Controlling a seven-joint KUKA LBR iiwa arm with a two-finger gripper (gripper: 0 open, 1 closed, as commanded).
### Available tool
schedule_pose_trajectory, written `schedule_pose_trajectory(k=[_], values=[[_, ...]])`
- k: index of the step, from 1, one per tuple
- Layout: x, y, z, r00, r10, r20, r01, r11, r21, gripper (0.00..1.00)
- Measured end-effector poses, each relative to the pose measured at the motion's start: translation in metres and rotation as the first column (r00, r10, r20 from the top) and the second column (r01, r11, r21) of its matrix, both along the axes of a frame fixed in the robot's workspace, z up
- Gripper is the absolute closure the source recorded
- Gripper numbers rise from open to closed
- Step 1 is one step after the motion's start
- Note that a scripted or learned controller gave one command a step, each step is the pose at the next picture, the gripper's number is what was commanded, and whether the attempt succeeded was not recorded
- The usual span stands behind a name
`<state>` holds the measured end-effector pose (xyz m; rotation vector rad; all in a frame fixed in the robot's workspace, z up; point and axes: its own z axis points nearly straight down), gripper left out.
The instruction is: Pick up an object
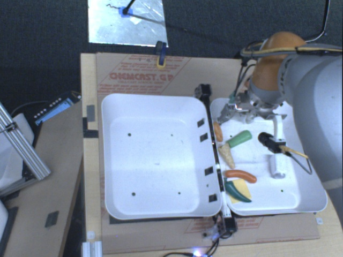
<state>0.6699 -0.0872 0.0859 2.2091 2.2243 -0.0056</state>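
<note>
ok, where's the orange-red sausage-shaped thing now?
Camera view: the orange-red sausage-shaped thing lies in the view's right white bin, near its left wall, between the pale cone-shaped piece farther back and the dark green and yellow piece in front.

Bright even overhead light, white bins [155,159] washed out, slight softness.

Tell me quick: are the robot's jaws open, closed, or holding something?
Gripper: cannot be told from this view. It is low over the far left corner of the right bin, beyond the green cylinder.
</note>
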Motion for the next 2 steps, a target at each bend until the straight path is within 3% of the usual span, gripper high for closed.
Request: schedule_pose_trajectory(k=[1,2], values=[[0.0025,0.0495,0.1969,1.0,0.002,0.02,-0.002,1.0,0.007,0.0],[0.0,0.047,0.1974,1.0,0.003,0.005,-0.003,1.0,0.006,1.0]])
